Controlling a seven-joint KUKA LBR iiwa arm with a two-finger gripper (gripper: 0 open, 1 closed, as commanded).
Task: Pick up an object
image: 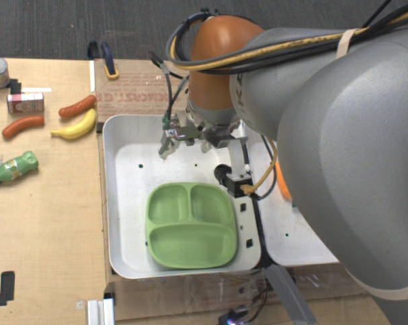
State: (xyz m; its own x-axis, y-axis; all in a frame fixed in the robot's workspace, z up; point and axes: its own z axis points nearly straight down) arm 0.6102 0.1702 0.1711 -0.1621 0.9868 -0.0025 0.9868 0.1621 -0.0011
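Green divided plate (190,226) in white bin (123,202); cardboard lettering (133,95) illegible.

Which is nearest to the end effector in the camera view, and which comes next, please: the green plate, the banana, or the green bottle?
From the end effector:
1. Green plate, just below it, in the left bin.
2. Banana, left of it on the wooden bench.
3. Green bottle, farthest, near the left edge.

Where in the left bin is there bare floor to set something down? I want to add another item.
Bare floor runs down the bin between its left wall and the green plate, and across the strip between gripper and plate. The right side is crowded by the arm and cables.
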